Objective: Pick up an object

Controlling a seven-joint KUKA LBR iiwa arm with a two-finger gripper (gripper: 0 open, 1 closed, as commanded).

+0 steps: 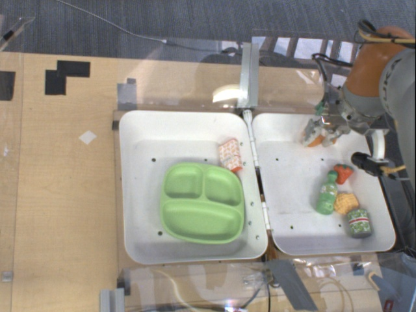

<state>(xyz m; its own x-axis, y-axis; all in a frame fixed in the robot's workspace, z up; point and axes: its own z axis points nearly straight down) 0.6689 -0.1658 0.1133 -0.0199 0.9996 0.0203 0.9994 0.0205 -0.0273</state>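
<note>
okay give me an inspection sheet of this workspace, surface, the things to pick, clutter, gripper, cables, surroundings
Surface: wooden bench bearing two shallow white bins side by side, left bin and right bin.
Job's things: right bin holds a green bottle, a red piece, a yellow piece and a small can, bunched near its right side. Left bin holds a green divided plate and a small patterned packet by its right wall.
Clutter: nothing seen.
Gripper: gripper over the right bin's far right corner; something orange shows at its tip, a grasp cannot be confirmed.
Cables: thin cable across the floor; black cables on the arm.
Surroundings: grey carpet beyond the bench.
</note>
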